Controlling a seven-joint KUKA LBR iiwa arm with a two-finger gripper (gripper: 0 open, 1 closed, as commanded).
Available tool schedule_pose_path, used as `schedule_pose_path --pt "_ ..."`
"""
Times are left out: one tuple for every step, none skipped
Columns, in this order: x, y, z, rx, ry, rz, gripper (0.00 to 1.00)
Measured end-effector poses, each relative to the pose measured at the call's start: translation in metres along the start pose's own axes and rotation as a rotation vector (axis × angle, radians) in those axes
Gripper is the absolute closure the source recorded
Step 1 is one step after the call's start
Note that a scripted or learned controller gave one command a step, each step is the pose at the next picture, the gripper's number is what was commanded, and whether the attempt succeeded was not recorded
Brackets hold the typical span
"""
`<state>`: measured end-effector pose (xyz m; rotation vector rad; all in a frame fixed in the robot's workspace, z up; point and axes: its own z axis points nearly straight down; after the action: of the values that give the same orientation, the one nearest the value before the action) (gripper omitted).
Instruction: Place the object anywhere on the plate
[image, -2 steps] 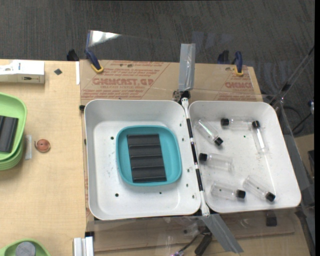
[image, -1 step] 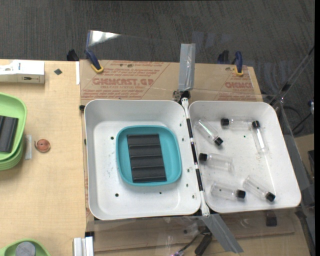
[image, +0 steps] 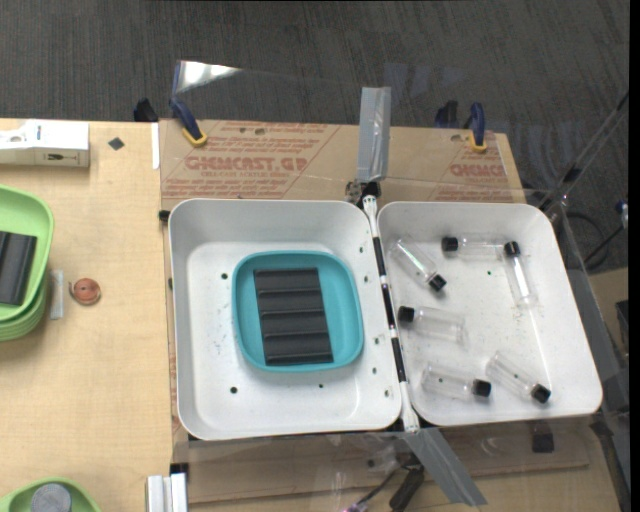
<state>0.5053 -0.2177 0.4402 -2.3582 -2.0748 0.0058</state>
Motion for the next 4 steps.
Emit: schedule_pose_path --pt "0.0000 0.0000 0.0000 0.000 0.000 0.000 0.00" --pt "0.0000 0.0000 0.0000 0.000 0.000 0.000 0.00" --pt "0.0000 0.0000 0.0000 0.000 0.000 0.000 0.00" --pt "0.0000 0.0000 0.0000 0.000 0.000 0.000 0.00"
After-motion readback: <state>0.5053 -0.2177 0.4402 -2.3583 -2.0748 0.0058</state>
